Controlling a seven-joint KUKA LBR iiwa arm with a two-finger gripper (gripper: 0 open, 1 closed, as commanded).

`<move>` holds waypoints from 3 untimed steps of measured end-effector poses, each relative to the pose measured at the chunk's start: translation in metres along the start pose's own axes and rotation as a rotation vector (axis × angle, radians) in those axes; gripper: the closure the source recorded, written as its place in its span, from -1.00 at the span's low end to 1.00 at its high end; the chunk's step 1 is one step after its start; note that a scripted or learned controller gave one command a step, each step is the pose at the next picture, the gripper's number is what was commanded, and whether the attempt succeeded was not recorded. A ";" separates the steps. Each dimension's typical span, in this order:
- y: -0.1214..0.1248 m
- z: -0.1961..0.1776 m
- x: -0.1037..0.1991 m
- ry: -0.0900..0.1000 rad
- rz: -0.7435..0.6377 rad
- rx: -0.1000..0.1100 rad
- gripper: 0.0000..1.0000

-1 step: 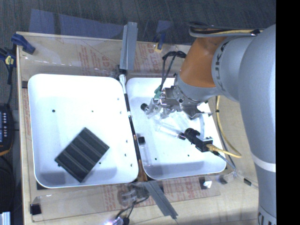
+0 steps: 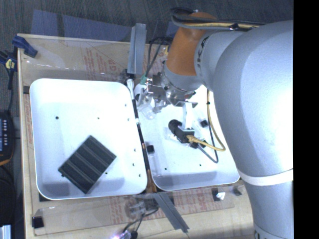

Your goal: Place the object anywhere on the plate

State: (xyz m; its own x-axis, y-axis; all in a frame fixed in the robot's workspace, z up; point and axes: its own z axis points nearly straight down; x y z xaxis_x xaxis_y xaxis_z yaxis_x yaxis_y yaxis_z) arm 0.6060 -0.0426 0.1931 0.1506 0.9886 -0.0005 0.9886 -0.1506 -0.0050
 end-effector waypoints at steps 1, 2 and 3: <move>0.038 0.002 0.081 0.000 0.078 0.001 1.00; 0.024 -0.076 0.172 -0.001 -0.155 -0.002 1.00; 0.010 -0.177 0.258 0.000 -0.381 -0.003 1.00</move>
State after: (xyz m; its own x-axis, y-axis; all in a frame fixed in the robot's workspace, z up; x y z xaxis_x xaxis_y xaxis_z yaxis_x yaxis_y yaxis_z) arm 0.6553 0.2106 0.3704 -0.2281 0.9736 0.0006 0.9736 0.2281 -0.0016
